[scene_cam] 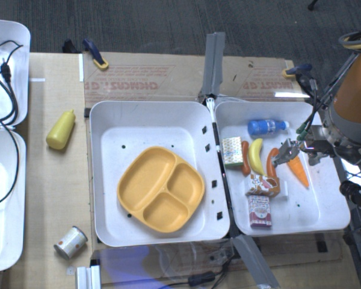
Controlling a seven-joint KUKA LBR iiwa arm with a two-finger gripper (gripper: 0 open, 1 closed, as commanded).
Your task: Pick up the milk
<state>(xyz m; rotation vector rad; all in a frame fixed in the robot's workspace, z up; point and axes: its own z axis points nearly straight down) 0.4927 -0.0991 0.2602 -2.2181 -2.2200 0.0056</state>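
Approach step, seemingly: two-finger gripper (284, 154) low over the right white bin (334, 221), beside an orange carrot (298, 171); cannot tell how far open, nothing visibly held. Likely milk, brown-and-white carton (263, 186), lying near, above a red box (260, 211). Next: centring over it, then descending.

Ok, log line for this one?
gripper: in right bin, between banana and carrot | green carton: at left wall | red carton: near front wall | both apart from gripper

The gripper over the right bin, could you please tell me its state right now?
Gripper: above the right bin; open or shut cannot be told.
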